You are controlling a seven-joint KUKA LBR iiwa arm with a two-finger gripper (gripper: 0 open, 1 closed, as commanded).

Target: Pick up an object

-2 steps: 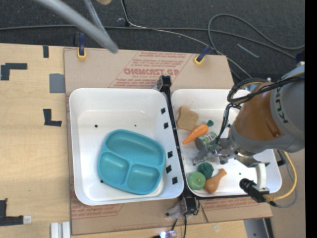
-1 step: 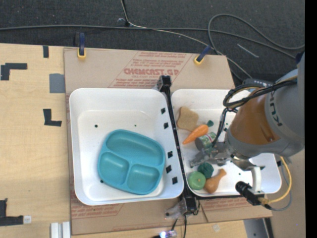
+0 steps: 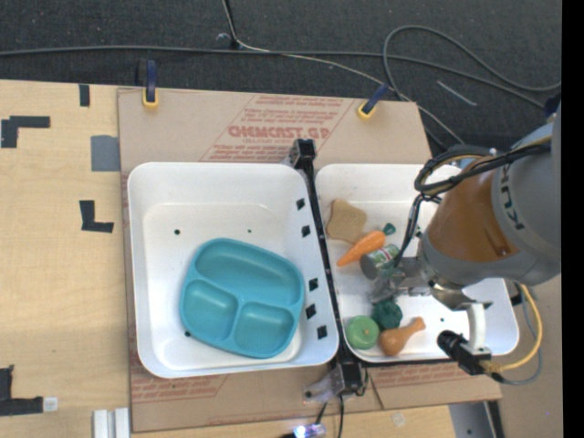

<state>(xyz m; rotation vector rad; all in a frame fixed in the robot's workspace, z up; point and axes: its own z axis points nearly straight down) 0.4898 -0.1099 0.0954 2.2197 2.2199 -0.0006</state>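
The right bin (image 3: 383,173) holds several small items. A tan bread slice (image 3: 346,220) lies at its far left, with an orange carrot (image 3: 363,246) just below it. A grey-green can (image 3: 377,262) sits beside the carrot's tip. Nearer the front are a dark green piece (image 3: 390,315), a bright green round lid (image 3: 362,333) and a brown drumstick-shaped toy (image 3: 402,336). My gripper (image 3: 387,286) is low in this bin, between the can and the dark green piece. The arm's grey body covers the bin's right half.
The left bin (image 3: 146,245) holds a blue divided plate (image 3: 242,297). A black divider (image 3: 315,245) runs between the bins. Yellow clamps (image 3: 150,99) pin the cardboard sheet at the back. Cables loop over the dark floor behind.
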